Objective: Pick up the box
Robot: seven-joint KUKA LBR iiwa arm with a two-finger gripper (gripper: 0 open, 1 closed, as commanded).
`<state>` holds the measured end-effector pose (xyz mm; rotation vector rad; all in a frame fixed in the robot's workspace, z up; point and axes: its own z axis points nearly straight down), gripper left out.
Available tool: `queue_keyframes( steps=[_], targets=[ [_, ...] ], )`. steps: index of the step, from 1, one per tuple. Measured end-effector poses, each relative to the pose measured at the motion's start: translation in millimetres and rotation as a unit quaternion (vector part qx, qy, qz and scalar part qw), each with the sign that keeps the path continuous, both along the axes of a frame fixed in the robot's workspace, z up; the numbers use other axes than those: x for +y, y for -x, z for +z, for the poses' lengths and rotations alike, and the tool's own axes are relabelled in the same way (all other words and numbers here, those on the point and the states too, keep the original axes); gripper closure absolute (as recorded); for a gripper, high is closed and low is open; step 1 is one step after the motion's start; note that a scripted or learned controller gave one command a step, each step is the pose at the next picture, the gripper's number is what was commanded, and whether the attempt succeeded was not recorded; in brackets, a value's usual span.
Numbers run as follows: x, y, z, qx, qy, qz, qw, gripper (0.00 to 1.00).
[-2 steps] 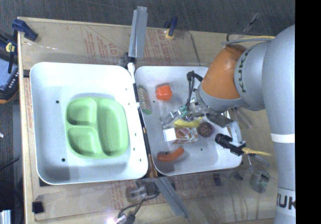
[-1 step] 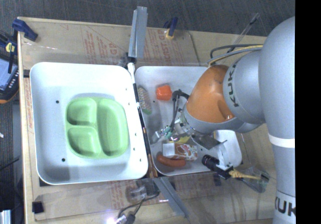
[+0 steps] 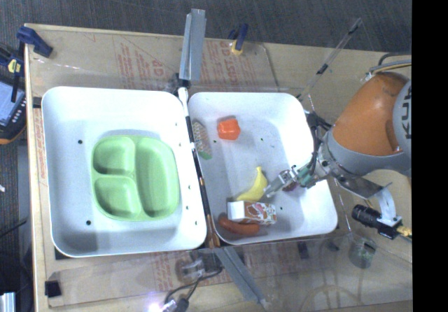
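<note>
Camera view looks down at a slant on a worktop (image 3: 126,52) bearing two white bins side by side. Nearest the viewer, along the front wall of the right bin (image 3: 280,111), a red-brown sausage (image 3: 239,227) lies lengthwise. Touching it just behind is the box (image 3: 253,212), a small carton with a white end and red-and-white printed sides, lying flat on the bin floor. A yellow banana (image 3: 255,186) rests against the box's far side, curving up toward the bin's middle. The gripper (image 3: 278,183) sits just beside the banana's upper end, to the right of and slightly beyond the box, close to it but not touching; nothing is visible between its parts, and whether it is open or closed cannot be told at this size. The grey arm with its orange band (image 3: 367,122) reaches in from the right over the bin's rim. Farther back, an orange block (image 3: 228,129) lies alone near the far wall, and a brush-like item (image 3: 200,137) rests against the left wall. The left bin (image 3: 63,108) holds a green divided tray (image 3: 136,178).
</note>
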<state>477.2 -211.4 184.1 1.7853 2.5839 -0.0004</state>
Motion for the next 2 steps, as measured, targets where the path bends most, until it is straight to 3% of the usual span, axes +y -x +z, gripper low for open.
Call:
queue_keyframes(
  steps=[1,2],
  targets=[
    [75,-3,-87,-0.004,0.0001,-0.025,0.9997,0.0],
    [73,-5,-76,-0.007,0.0024,-0.023,0.9997,1.0]
  ],
)
